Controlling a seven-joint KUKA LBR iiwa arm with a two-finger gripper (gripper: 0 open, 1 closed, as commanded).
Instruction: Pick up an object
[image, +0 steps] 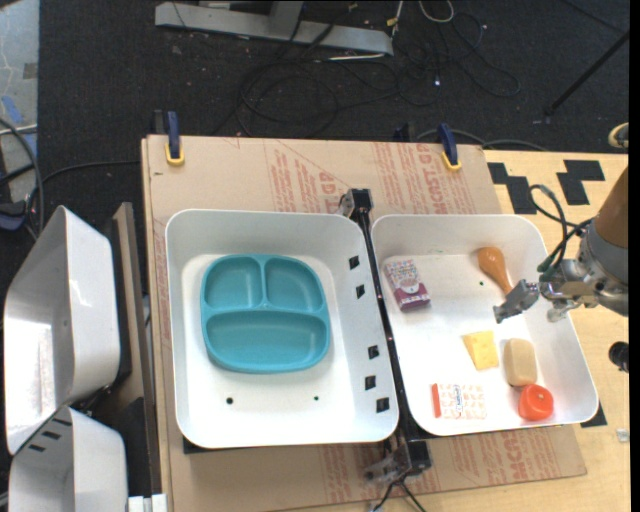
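Orange wooden-looking spoon (492, 265), long axis slanting from its bowl at upper left down toward the gripper (534, 300), lies in the right white bin (452, 228) with a purple-and-white packet (407, 283), yellow wedge (481, 350), tan loaf (519, 361), orange ball (536, 401) and red-printed card (459, 400), the gripper's fingers spread apart and clamping nothing, while the left white bin (190, 330) holds a teal divided plastic plate (265, 312).
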